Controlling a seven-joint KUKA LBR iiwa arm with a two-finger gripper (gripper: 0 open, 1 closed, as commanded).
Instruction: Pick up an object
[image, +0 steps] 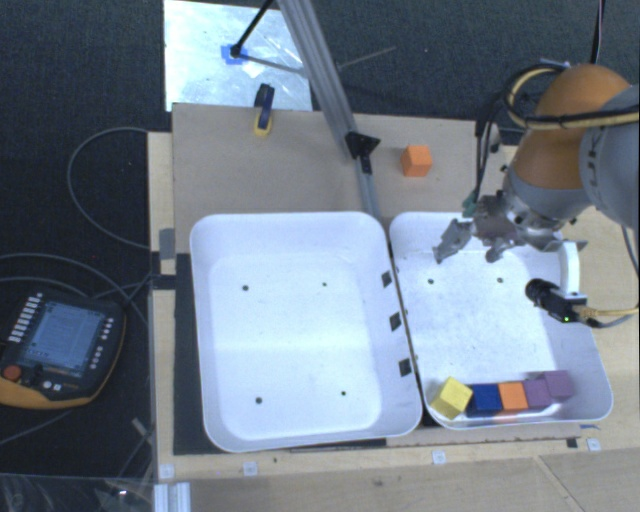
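Note:
A row of small blocks lies along the front wall of the right bin (590, 370): a yellow block (452, 397), a blue block (486, 399), an orange block (513, 396) and a purple block (551, 387). My gripper (472, 247) hangs over the back part of that bin, well away from the blocks. Its two fingers are spread apart with nothing between them.
The left bin (215, 300) sits beside the right one. An orange cube (417, 160) rests on the bench behind the bins. A metal pole (330, 90) slants across the back, and a yellow clamp (264, 108) stands at the back left. A teach pendant (55, 345) lies off the bench to the left.

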